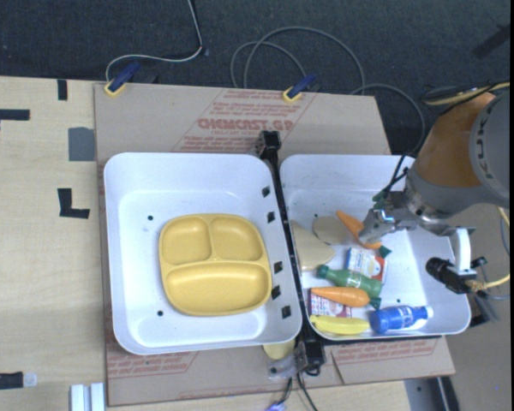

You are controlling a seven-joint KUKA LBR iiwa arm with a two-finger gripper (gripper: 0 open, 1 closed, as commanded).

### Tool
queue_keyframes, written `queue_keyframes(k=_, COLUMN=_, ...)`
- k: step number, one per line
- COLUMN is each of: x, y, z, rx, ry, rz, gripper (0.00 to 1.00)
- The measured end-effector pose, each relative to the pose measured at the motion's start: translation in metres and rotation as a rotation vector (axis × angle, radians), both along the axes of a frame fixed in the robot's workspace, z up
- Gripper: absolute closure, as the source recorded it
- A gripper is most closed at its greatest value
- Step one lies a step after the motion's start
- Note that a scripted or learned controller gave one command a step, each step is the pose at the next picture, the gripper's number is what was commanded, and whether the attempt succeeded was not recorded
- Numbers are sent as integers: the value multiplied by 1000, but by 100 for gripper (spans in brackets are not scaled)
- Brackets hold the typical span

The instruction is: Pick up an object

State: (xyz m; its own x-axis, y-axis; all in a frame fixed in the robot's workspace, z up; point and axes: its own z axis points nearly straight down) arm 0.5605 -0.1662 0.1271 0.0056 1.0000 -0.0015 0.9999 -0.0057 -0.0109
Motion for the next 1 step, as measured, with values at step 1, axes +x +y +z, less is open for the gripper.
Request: queue_keyframes(k=1, x=2, y=5, z=3, rx=2, ry=-5, rz=6, gripper=0)
